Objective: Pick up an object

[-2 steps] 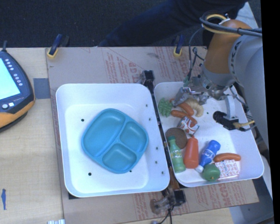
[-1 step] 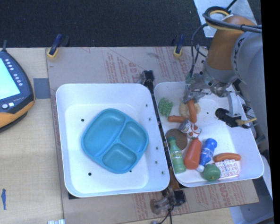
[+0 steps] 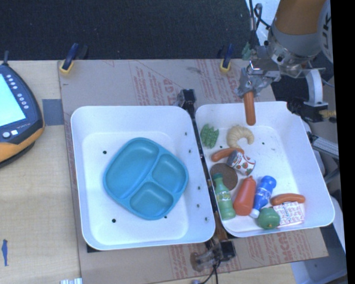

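One sausage (image 3: 250, 110) hangs upright from my gripper (image 3: 249, 92), my fingers closed on its top end, clear above the right bin (image 3: 306, 136) at its twelve o'clock rim. Lift looks done; next, I'd carry it steadily without loosening.
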You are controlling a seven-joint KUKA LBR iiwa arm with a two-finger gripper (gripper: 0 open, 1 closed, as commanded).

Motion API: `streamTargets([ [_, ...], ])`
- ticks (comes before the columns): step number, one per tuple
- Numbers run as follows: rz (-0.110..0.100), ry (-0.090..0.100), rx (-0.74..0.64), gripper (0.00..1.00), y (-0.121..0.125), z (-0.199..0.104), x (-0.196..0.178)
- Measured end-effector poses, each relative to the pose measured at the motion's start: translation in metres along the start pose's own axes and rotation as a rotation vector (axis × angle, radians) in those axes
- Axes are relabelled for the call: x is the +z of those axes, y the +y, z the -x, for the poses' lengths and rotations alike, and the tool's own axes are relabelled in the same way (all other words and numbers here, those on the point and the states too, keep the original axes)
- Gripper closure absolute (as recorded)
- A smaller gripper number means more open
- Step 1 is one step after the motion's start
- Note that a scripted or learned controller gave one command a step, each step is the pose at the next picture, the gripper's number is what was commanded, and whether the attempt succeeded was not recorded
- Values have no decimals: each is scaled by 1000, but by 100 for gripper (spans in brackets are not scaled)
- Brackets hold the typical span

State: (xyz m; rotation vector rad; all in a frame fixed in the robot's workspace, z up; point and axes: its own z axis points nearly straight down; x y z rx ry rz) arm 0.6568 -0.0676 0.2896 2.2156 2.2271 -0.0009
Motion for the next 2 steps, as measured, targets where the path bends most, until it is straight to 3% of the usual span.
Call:
streamTargets([
  [1, -4, 1, -1, 100, -52, -85, -3],
  [2, -6, -1, -1, 100, -33, -145, 55],
])
